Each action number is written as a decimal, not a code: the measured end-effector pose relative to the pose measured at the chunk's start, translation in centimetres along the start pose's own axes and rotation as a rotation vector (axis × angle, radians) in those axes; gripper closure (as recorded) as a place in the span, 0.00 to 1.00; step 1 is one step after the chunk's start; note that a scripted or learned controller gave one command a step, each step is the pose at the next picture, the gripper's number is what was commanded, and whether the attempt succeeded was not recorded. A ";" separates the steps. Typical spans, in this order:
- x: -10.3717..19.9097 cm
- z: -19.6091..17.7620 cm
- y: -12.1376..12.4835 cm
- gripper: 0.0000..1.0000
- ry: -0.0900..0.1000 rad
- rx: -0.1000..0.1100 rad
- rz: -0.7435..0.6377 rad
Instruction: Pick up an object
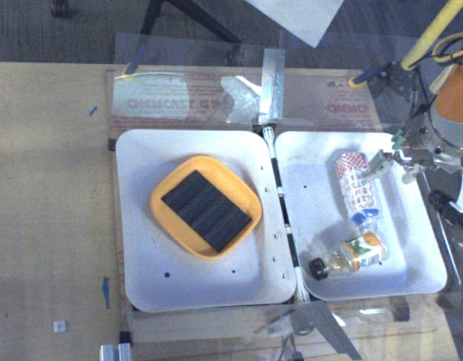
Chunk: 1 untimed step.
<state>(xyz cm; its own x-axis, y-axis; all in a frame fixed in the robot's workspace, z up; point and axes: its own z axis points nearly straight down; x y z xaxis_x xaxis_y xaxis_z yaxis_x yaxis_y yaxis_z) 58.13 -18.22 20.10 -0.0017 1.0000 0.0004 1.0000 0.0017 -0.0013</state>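
At the right bin's [412, 280] far right rim: gripper [393, 162], fingers' state impossible to tell at this size. Just left of the gripper, inside that bin: a red-and-white checked packet [355, 184], long axis running toward the near rim. Nearer that rim, well apart from the gripper: a small bottle [348, 256] on its side, black cap pointing left. In the left bin [141, 277]: a yellow dish [205, 205] under a dark ribbed pad [207, 210]. Nearest pick, probably: the packet.

In the right bin [419, 277], a red-and-white packet [355, 180] lies lengthwise; below it a clear bottle [348, 256], black-capped, on its side. The left bin [141, 277] holds an orange dish [171, 216] with a dark, perhaps ribbed, pad [207, 210].
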 end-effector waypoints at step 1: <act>2.9 10.4 0.7 0.00 -0.003 -0.009 -0.114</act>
<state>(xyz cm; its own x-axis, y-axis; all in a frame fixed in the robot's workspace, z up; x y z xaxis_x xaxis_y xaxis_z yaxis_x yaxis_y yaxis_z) 58.85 -15.28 9.71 -0.1159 0.9933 -0.0029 0.9932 0.1159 0.0078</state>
